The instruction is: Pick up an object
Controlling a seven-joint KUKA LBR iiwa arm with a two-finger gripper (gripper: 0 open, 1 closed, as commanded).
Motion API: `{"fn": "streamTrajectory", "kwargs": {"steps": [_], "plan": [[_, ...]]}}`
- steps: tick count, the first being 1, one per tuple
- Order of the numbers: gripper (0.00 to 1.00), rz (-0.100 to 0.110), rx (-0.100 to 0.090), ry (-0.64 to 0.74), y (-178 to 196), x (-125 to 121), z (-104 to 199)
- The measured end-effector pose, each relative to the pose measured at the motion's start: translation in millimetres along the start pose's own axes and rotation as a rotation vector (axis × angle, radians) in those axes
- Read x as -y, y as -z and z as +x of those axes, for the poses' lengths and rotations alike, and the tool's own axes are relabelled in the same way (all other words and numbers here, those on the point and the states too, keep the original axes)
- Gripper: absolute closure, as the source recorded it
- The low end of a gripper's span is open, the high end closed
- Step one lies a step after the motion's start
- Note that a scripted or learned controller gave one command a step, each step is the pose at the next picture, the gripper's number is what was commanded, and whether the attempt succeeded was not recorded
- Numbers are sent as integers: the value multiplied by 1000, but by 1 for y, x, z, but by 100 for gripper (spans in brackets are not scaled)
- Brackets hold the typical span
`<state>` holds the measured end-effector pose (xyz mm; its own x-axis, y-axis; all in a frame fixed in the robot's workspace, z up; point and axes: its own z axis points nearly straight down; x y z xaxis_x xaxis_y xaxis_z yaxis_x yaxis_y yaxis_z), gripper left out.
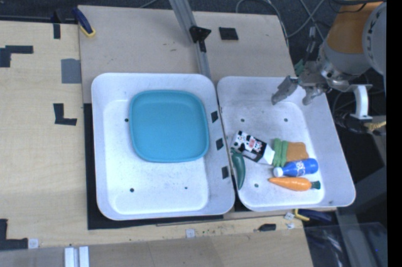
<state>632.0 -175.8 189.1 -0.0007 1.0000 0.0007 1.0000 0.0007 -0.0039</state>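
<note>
My gripper (295,95) hangs over the far right part of the right bin (264,96), its two fingers spread apart with nothing between them. Well in front of it, near the bin's front edge, lies a cluster of small objects: a black-and-white toy (251,146), a green and tan item (289,151), a blue and white bottle (299,168), an orange carrot (291,183) and a dark green pod (239,169). The gripper stands apart from all of them.
The left bin (110,146) holds a square teal plate (168,125). A slanted grey pole (182,8) rises behind the bins. Cables loop over the dark floor at the back right. The arm's orange band (355,21) sits at the right edge.
</note>
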Motion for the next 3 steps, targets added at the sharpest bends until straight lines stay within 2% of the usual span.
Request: {"fn": "streamTrajectory", "kwargs": {"steps": [1, 2, 3], "plan": [[0, 2, 0, 0, -62, 5, 4], [0, -1, 1, 0, -102, 5, 4], [100, -4, 2, 0, -90, 5, 4]]}}
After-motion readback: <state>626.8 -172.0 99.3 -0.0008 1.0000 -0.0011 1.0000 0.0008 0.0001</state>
